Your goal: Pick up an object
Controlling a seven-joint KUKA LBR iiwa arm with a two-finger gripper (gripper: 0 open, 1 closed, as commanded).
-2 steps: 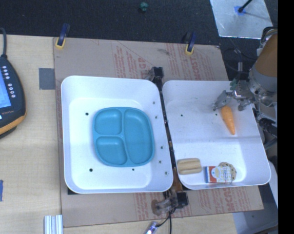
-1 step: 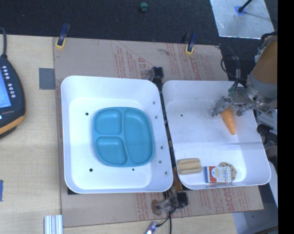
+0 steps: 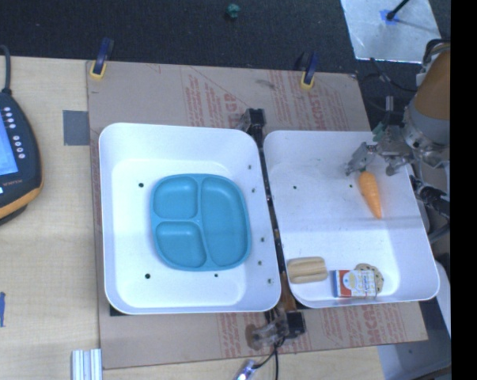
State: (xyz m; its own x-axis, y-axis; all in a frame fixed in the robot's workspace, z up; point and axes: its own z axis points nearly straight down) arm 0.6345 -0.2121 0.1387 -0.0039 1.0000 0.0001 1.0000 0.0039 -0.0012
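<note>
**Carrot looks like the easy grab here, the box less so**

Starting at the near edge of the right bin (image 3: pixel 428 236): there's a little cracker box (image 3: pixel 357 283) lying flat, red at one end with a cookie-ish picture on it. There is printing on it but it's way too small for me to read, no brand I can make out. Flat and light cardboard, probably hard to get fingers under. Just beside it on the left sits a tan bread-like block (image 3: pixel 306 269), looks like a toy, likely light and stiff.

Further back in the same bin is an orange carrot (image 3: pixel 370 193), lying slanted on the white floor. My guess: rigid plastic, light, a bit slick and tapered, so pinch across the thicker middle, not the tip.

The gripper (image 3: pixel 376 155) sits right at the carrot's far end, with nothing visibly in it; can't tell how wide it's open.

The left bin (image 3: pixel 111 212) holds a blue divided plate (image 3: pixel 200 221). A teach pendant (image 3: pixel 5 158) rests on the counter (image 3: pixel 40 291) at far left, screen unreadable.
</note>
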